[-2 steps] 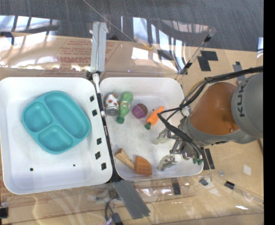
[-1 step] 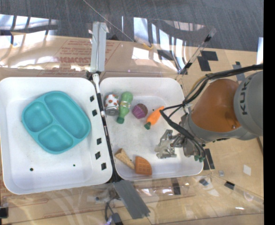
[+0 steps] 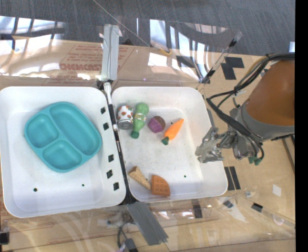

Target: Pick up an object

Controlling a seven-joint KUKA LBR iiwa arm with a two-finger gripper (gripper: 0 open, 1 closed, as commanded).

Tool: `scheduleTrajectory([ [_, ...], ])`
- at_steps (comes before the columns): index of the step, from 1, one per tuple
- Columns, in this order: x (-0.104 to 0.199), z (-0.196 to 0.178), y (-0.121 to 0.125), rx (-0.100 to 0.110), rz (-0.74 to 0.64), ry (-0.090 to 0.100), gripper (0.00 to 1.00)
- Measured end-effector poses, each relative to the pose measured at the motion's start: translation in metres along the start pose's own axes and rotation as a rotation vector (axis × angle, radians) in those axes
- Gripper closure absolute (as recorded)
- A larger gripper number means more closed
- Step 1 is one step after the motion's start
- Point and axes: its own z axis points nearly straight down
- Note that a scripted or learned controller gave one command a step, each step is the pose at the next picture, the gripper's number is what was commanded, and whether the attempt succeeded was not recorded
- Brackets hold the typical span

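A teal divided plate (image 3: 63, 135) lies in the left bin (image 3: 12, 193). The right bin (image 3: 196, 101) holds a small can (image 3: 124, 116), green bottle (image 3: 139, 118), purple piece (image 3: 156, 124), carrot (image 3: 173, 130) and, nearer the front, two wedges (image 3: 152, 182) (bread-like). The end effector (image 3: 208, 150) hangs over that bin's right rim; whether it is open or closed I cannot tell.

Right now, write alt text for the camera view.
A grey arm's gripper hangs over the right edge of the right bin, which holds a toy carrot, green bottle, can, purple piece and two wafer-like pieces. The left bin holds a teal divided plate.
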Motion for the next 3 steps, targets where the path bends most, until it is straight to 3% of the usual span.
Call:
scheduleTrajectory([
  [1,-0.053,-0.074,0.005,0.000,0.280,0.005,1.00],
  [2,-0.061,-0.163,0.015,0.001,0.769,0.006,1.00],
  [3,-0.032,-0.073,0.006,0.002,0.712,0.016,1.00],
])
